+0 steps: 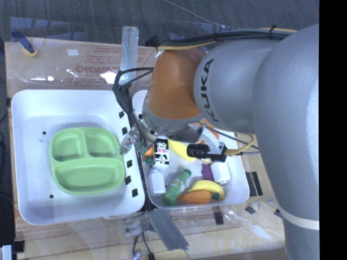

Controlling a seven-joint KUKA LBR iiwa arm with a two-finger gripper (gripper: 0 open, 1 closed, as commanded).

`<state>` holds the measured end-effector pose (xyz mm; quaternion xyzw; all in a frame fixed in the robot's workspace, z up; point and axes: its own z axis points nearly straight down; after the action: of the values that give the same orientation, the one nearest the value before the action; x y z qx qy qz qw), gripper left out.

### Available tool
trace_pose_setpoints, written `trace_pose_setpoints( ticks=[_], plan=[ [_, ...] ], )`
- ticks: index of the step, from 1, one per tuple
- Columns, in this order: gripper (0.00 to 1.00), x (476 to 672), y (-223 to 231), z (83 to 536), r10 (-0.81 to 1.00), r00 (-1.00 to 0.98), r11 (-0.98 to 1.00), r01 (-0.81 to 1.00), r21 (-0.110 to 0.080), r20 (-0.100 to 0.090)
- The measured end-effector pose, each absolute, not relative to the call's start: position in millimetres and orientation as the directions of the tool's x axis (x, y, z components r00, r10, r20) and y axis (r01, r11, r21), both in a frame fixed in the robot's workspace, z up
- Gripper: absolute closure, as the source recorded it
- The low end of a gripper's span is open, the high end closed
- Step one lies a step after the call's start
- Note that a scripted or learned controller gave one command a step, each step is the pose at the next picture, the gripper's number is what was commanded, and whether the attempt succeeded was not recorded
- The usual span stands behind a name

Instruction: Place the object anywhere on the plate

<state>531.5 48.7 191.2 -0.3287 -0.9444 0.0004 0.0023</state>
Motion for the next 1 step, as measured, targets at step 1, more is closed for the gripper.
trace_pose_setpoints(
  ticks=[1],
  plan=[
    [1.00, 532.7, 47.9, 201.7, 0.618, -0.786, 0.786, 0.618, -0.002, 0.003]
  ],
)
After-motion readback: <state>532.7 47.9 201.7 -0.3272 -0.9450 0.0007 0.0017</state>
